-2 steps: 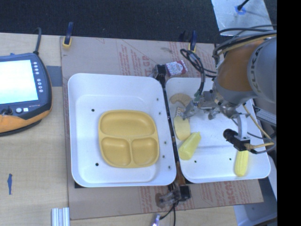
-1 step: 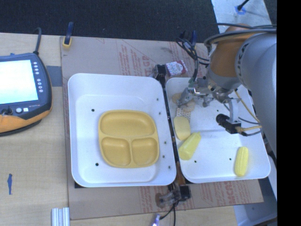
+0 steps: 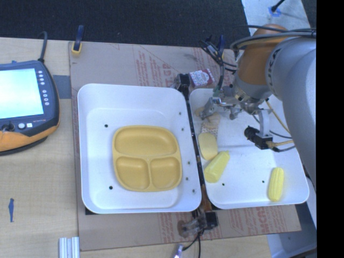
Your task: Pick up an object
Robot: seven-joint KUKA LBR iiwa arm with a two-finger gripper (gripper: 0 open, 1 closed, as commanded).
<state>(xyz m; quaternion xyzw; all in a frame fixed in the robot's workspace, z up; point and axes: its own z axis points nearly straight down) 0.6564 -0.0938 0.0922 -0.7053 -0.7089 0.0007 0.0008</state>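
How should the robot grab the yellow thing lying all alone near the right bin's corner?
Probably from straight above, pinching the yellow piece across its narrow middle. It is long and lies flat, pointing away from the camera, so its short sides are easiest to squeeze, and bare bin floor lies around it. The gripper is near the bin's far end.

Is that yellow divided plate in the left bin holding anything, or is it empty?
Empty. The yellow plate lies flat in the left bin, and all three of its compartments show only bare yellow surface.

You see a yellow tray (image 3: 147, 157) in the left bin (image 3: 91, 198). In the right bin (image 3: 244, 198) lie three yellow pieces; the gripper (image 3: 224, 102) hangs over its far left corner.
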